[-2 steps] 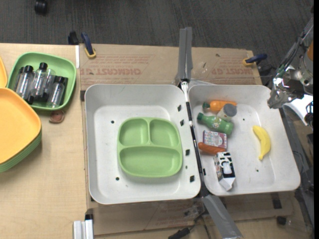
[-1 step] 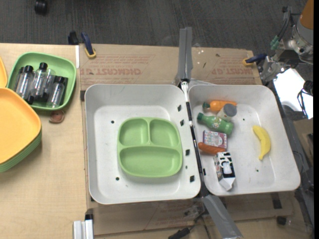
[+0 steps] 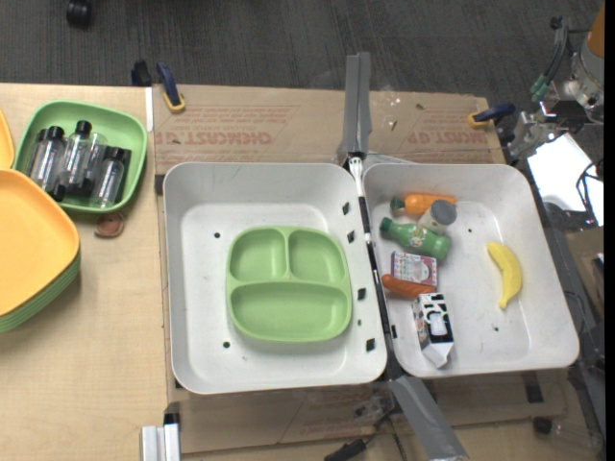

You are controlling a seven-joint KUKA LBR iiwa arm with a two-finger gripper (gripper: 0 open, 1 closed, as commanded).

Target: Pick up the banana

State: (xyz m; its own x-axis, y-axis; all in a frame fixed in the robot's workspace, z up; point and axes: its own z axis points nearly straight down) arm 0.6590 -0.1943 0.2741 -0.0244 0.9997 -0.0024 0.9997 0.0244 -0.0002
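Meanwhile, banana point(image 3: 505, 273) flat in right bin point(image 3: 538, 349) — pincer point(image 3: 557, 113) well apart, upper right.

Cut off by the left edge: a stack of orange plates point(image 3: 34, 248), half out of frame. Cut off at the upper right corner: the arm point(image 3: 588, 60), just a grey-and-orange sliver plus cabling, fingers impossible to make out. Too small to read: labels on the vials point(image 3: 79, 164) in the green tray point(image 3: 130, 133) at upper left, print on the carton point(image 3: 434, 327) and pink packet point(image 3: 414, 267) in the right bin point(image 3: 538, 344), with an orange item point(image 3: 405, 284) partly tucked under that packet.
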